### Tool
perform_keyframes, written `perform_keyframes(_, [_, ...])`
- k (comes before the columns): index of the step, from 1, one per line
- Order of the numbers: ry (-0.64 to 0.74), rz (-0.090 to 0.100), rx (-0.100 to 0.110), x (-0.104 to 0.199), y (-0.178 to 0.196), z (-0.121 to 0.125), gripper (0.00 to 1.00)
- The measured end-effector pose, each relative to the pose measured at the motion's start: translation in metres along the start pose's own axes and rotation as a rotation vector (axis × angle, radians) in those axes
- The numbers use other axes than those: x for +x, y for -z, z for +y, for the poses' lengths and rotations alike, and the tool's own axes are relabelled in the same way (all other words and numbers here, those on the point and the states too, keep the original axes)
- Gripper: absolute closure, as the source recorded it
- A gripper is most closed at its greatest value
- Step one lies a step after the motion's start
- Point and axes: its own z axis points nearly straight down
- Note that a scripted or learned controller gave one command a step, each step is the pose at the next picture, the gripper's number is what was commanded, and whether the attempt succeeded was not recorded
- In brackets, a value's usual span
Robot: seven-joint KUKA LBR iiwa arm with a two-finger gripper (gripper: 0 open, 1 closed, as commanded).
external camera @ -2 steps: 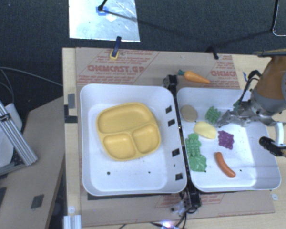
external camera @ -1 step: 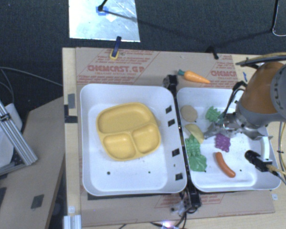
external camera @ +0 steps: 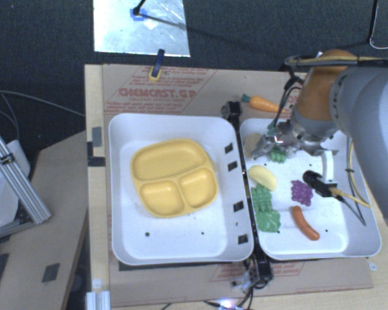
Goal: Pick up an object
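An orange-red sausage lay nearest the front, on the floor of the right bin and well clear of its front rim. To its left sat a green leafy piece, close to the wall that met the left bin. A pale yellow piece touched the leafy piece's far end. A purple bunch of grapes rested between the sausage and the yellow piece, apart from both. Farther back in the same bin was a small green piece, directly under the end effector, which was down at it. Whether the end effector was apart, together or clamped on that piece could not be told from this slant. The grey arm reached in from the right, with its orange band above the wrist. An orange carrot lay just beyond the right bin's far rim, on the worktop. In the left bin a yellow divided plate lay flat near the middle.
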Motion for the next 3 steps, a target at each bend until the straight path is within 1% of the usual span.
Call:
perform_keyframes(1, [-0.011,0.000,0.012,-0.001,-0.001,-0.070,0.00])
perform_keyframes(2, [0.001,0.000,-0.009,0.060,0.106,0.000,0.00])
perform_keyframes(3, [0.001,0.003,0.011,0.137,0.098,-0.053,0.00])
